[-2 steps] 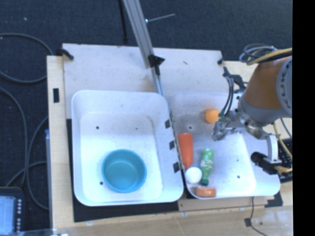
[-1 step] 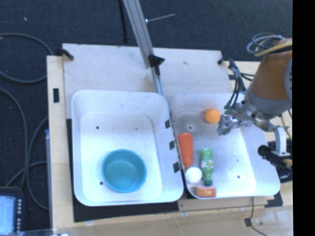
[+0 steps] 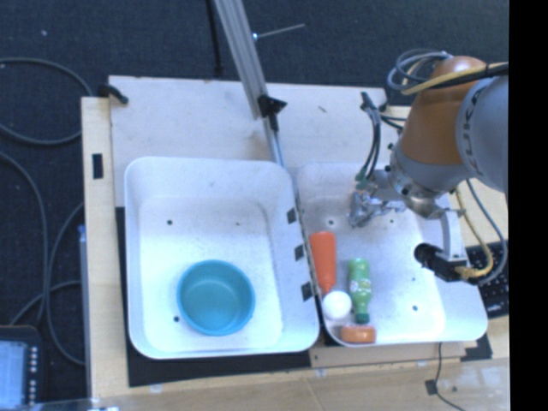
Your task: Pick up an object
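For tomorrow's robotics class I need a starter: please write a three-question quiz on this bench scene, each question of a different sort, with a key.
1. True or false: the blue bowl lies in the left bin.
2. Which thing lies nearest the right bin's front edge? A) orange cylinder B) green bottle C) orange piece
3. Fill in: the white ball lies between the orange cylinder and the green ____.

Key: 1 true; 2 C; 3 bottle. The gripper hovers over the right bin's rear.
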Robot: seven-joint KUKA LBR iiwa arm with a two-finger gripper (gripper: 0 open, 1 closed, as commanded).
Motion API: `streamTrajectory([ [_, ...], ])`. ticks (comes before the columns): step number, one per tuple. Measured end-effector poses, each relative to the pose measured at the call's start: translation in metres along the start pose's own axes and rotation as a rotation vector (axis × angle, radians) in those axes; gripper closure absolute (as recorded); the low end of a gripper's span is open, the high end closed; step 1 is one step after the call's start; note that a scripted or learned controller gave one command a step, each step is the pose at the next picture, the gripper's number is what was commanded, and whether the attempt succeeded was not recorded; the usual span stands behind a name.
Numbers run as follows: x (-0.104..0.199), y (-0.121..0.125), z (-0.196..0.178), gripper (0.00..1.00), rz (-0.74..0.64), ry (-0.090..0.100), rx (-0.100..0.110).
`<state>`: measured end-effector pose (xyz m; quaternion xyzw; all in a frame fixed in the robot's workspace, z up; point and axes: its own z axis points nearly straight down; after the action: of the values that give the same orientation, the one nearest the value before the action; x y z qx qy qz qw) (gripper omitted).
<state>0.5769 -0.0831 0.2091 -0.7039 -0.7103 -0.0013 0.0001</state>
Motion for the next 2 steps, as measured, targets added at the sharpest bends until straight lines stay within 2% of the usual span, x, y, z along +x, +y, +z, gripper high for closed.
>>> streamTrajectory([
  [1,0.055,0.018,-0.017,1.0,-0.001,0.002,0.001],
  [2,0.096,0.032,-0.02,1.0,0.0,0.001,0.002],
])
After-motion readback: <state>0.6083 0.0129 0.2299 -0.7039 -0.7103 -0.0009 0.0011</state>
